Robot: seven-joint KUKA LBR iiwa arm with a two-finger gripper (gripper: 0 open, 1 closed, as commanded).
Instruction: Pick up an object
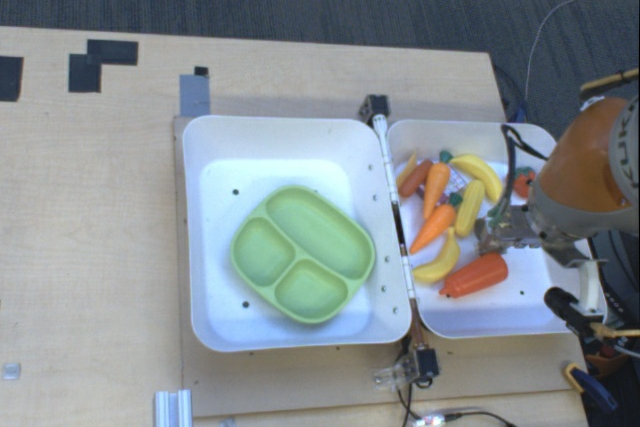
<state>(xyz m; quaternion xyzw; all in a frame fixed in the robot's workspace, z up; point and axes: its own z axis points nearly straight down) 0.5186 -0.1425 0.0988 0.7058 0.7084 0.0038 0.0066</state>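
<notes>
**Gripper low over the toy food**

The gripper [497, 233] sits in the right bin [480, 315], at 3 o'clock from the green divided plate [303, 254]; its state cannot be told. A red pepper [475, 276] lies just below it, bananas [478, 177] and carrots [433, 193] beside.

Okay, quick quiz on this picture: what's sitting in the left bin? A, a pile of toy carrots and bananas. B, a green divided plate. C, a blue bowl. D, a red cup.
B: the left bin holds a green plate with three compartments, while the toy carrots and bananas lie in the right bin.
</notes>
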